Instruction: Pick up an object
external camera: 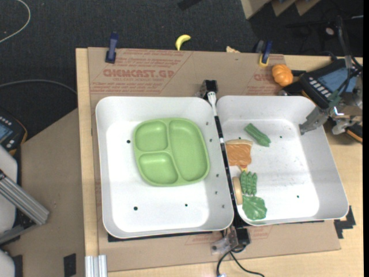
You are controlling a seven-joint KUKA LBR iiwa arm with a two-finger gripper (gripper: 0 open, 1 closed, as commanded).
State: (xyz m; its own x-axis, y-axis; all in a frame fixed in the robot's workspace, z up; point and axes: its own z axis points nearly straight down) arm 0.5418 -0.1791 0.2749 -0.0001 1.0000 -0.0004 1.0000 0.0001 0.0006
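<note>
Two white bins sit side by side on the worktop (pixel 52 172), on a brown cardboard sheet (pixel 144 71) with red print.

Left bin (pixel 115 206) holds a green divided plate (pixel 171 151), three compartments, lying flat near the bin's middle.

Right bin (pixel 311 178) holds the small items. A green pod-shaped piece (pixel 257 134) lies tilted in the upper middle. An orange-tan toast-like piece (pixel 238 153) sits just beside the left wall. Below it is a green ridged piece (pixel 248 182), and below that a green leafy piece (pixel 254 207) near the lower-left corner. A tan round edge (pixel 237 190) peeks out against the left wall, touching the ridged piece. All candidate pick items lie on the bin floor, none lifted.

The tool (pixel 309 123) is at the right bin's upper-right rim, grey, pointing down-left into the bin, well apart from every item. Nothing is seen between its tips; whether it is apart or together cannot be told, too small and blurred.

Off the bins: an orange round thing (pixel 282 74) at the cardboard's upper right, a yellow banana-shaped thing (pixel 182 41) at the top edge, and blue clamps (pixel 112 48) on the cardboard's far edge.
</note>
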